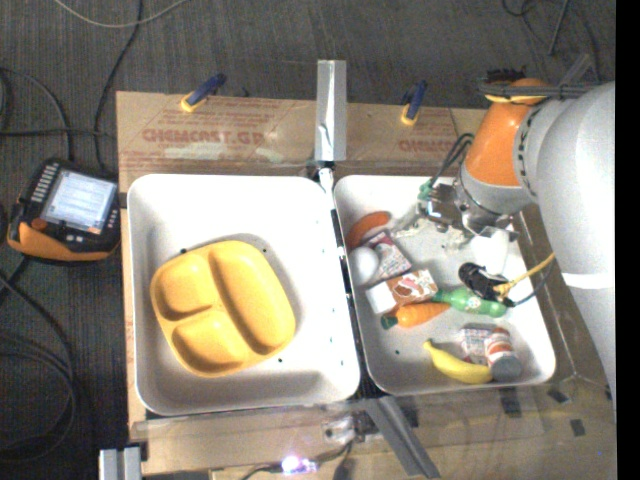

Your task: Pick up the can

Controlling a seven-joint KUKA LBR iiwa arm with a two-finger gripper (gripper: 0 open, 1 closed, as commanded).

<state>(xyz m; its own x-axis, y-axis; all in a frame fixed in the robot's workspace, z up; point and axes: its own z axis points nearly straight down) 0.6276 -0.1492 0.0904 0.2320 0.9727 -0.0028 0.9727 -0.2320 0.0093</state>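
The can (pixel 489 348) lies on its side in the near right corner of the right bin (pixel 540 313). It has a red and white label and a grey end that points toward the bin's corner. A yellow banana (pixel 456 362) lies against its left side. My gripper (pixel 447 212) hangs over the far part of the same bin, below the orange wrist band (pixel 500 146), well behind the can and apart from it. Nothing shows in its grasp.
The right bin also holds a green bottle (pixel 471 303), a carrot (pixel 420 314), small cartons (pixel 405 288), a white ball (pixel 365 263) and a red item (pixel 368 226). A yellow divided plate (pixel 225 306) sits in the left bin (pixel 160 218). A teach pendant (pixel 65 210) lies at the far left.
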